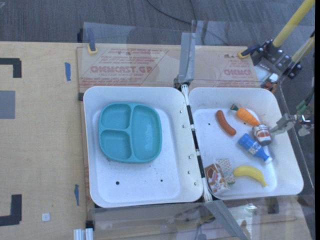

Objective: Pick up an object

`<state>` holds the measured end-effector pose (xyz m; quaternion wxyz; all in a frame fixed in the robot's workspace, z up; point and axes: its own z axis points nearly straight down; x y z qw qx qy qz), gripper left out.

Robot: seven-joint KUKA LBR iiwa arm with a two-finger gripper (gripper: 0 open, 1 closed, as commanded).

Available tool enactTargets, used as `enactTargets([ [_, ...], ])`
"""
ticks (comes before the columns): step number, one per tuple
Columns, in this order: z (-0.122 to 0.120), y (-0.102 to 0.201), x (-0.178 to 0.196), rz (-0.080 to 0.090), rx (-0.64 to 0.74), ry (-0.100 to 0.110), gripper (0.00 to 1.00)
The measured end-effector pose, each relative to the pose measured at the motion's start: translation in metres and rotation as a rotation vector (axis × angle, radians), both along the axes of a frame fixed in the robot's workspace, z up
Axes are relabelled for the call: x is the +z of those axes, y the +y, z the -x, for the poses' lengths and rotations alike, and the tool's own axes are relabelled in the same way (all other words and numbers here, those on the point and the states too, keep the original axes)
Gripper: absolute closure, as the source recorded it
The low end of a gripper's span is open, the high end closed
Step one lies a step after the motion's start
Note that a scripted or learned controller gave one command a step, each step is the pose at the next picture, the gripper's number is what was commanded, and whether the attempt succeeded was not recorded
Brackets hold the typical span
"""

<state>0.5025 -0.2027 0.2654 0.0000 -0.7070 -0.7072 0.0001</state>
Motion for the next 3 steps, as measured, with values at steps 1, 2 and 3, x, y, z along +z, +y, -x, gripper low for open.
enactTargets([
  [1, -0.027, -0.002, -0.175, 0.002, 0.234, -0.004, 0.0],
  [2, -0.026, -0.004, -0.165, 0.003, 0.229, -0.005, 1.0],
  [3, -0.053, 0.052, -0.075, 0.001, 0.074, -0.001, 1.0],
])
